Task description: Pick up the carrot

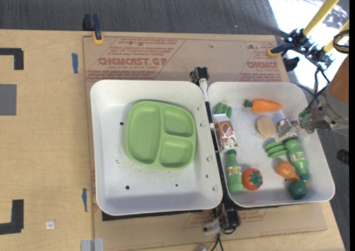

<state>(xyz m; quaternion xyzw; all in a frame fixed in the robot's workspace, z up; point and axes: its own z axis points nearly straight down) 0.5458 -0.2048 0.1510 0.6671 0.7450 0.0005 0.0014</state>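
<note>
The carrot [265,105], orange with a green top at its left end, lies flat near the back of the right bin [324,184]. My gripper [285,127] hangs low in that bin, a short way in front of and to the right of the carrot, apart from it. It sits just right of a beige rounded piece [265,127]. Nothing shows held in the gripper.
A green divided plate [161,134] lies in the left bin [102,133]. The right bin also holds a green bottle [297,157], pea pods [274,148], an orange piece [285,170], a tomato [253,179], another bottle [233,171] and a packet [226,135].
</note>
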